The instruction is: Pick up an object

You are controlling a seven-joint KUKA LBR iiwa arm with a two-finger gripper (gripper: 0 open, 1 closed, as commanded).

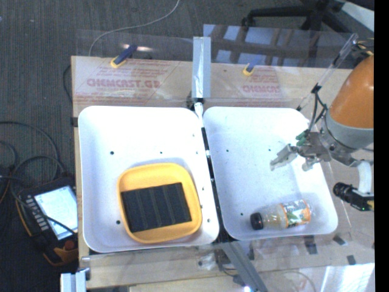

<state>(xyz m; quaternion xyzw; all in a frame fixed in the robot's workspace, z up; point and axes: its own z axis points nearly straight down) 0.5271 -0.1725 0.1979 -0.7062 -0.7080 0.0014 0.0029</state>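
Dark carpet surrounds a bench carrying two white bins side by side. In the left bin [97, 139] sits a yellow tray [159, 202] with a dark ribbed insert. In the right bin [255, 132], close to its near edge, a small bottle [282, 215] lies on its side.

Reaching in from the right, the gripper [293, 157] hangs over the right bin with its fingers spread and nothing between them, well apart from the bottle and farther back in the bin.

The bottle's long axis runs roughly left to right, along the near wall, with its dark cap pointing left toward the divider between the bins.

A good pick would likely centre the gripper over the labelled middle of the bottle, turn the fingers to close across the narrow width rather than along the length, and descend straight, since a round body may roll toward the wall.
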